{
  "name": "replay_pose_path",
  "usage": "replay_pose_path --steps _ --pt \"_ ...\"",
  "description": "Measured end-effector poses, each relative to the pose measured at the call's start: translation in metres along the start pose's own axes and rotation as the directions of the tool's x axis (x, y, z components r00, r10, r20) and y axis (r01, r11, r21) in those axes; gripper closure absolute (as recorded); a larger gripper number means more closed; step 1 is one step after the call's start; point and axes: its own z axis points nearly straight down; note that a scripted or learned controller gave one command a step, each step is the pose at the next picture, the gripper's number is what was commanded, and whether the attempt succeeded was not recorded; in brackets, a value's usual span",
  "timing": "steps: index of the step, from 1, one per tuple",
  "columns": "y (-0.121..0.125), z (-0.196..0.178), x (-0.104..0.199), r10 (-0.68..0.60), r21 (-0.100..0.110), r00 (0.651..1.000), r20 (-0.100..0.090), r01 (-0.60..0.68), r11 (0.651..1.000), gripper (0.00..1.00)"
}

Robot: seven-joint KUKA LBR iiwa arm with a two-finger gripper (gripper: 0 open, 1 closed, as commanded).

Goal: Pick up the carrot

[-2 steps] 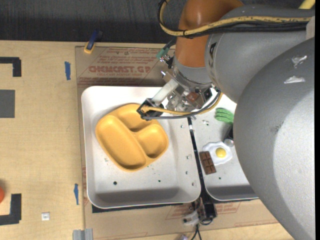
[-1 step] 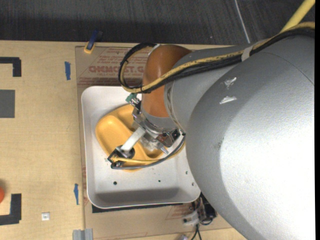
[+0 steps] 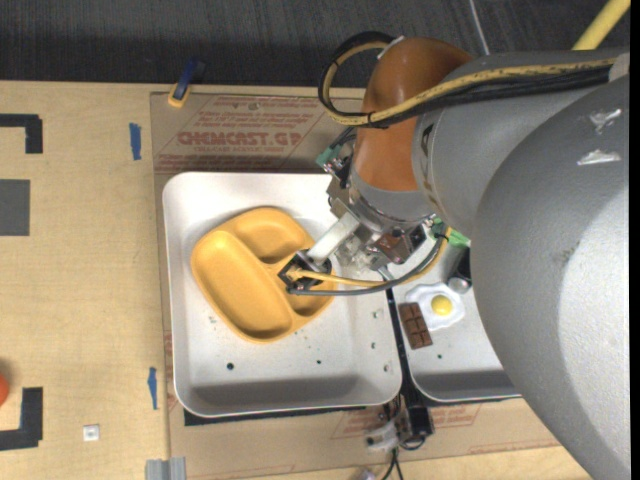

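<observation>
— Where is the carrot placed?
— No carrot shape can be made out with certainty. It is perhaps covered by the grey arm's two-finger gripper (image 3: 372,251), which is held low over the right part of the left shallow white bin (image 3: 260,368), just beside a large, smooth, yellow-orange two-lobed object (image 3: 245,273). Whether the gripper is apart or together cannot be told.
— How is the carrot expected to handle?
— Judging by the toy fried egg (image 3: 441,306) and the brown chocolate bar (image 3: 414,325) in the right white bin (image 3: 450,363), a light, stiff, smooth plastic piece is expected, liable to slip. It is best taken across the thicker middle, not the tapering tip.
— And its look?
— Colour and lie cannot be stated from here.
</observation>
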Motion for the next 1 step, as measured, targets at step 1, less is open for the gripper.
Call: replay_pose_path --steps 1 --pt "0.0090 -0.0251 0.0059 0.114 -0.001 0.993 -0.001 -0.114 0.993 1.00"
